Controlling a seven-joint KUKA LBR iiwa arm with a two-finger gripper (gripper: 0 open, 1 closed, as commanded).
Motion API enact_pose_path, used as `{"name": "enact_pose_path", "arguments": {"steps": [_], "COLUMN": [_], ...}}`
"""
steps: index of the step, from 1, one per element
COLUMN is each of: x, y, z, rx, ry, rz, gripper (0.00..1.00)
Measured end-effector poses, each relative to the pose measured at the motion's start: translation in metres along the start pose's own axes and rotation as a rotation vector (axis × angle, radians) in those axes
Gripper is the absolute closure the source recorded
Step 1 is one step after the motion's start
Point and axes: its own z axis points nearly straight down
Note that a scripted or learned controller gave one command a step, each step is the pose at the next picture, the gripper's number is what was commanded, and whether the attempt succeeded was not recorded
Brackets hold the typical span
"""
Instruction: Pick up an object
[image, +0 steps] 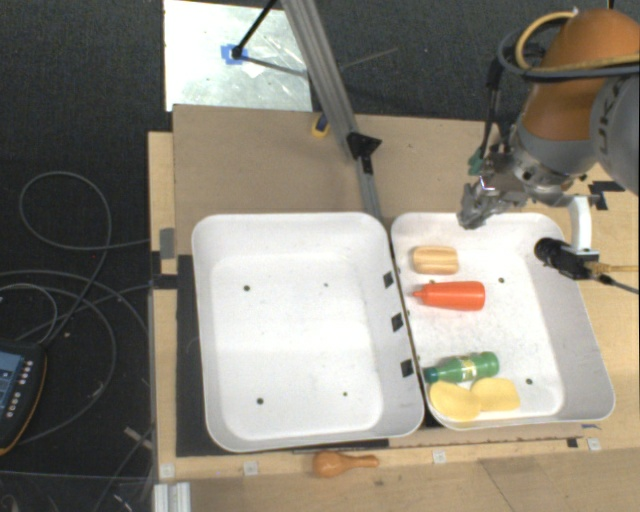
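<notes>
Left bin (290, 330) noted beside the right bin (575, 330), the reference. Just outside its near-left corner lies a small orange-brown item (345, 462) on the bench. Within it: tan roll (435, 260), orange bottle (452, 295), green bottle (462, 368), yellow pieces (475, 398) (touching). Gripper (474, 213) above its far edge; finger state cannot be determined, nothing visibly held.

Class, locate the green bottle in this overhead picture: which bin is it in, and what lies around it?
The green bottle lies on its side in the right bin, near its front edge, just behind two yellow pieces and in front of the orange-red bottle.
</notes>
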Motion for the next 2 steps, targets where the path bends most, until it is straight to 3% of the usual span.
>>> {"name": "enact_pose_path", "arguments": {"steps": [2], "x": [0.091], "y": [-0.019], "z": [0.021], "rx": [0.002], "ry": [0.0], "rz": [0.002], "gripper": [1.0]}}
